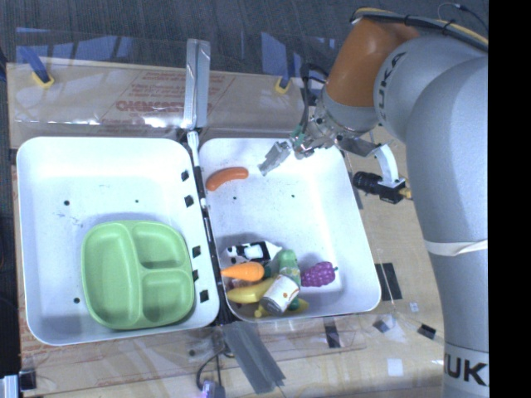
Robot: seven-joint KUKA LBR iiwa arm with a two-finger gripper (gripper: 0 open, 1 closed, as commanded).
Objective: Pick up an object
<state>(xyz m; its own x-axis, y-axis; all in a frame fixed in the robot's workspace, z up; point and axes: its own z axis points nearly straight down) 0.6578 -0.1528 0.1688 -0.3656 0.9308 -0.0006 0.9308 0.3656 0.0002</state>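
Note:
My gripper [274, 157] hangs over the far part of the right bin [332, 214], just right of an orange sausage [226, 177] that lies alone on the bin floor. Nothing shows held in it. In the near left corner of this bin lies a heap of toys: a black and white piece [253, 252], a carrot [242, 271], a banana [247, 293], a small can [282, 293], a green item [289, 261] and purple grapes [318, 274]. The grey arm with its orange band [365, 60] comes in from the upper right.
The left bin [58, 189] holds a green divided plate [137, 274] in its near half. A metal divider [197, 81] stands between the bins at the back. A black fitting [380, 186] sits by the right bin's far right rim.

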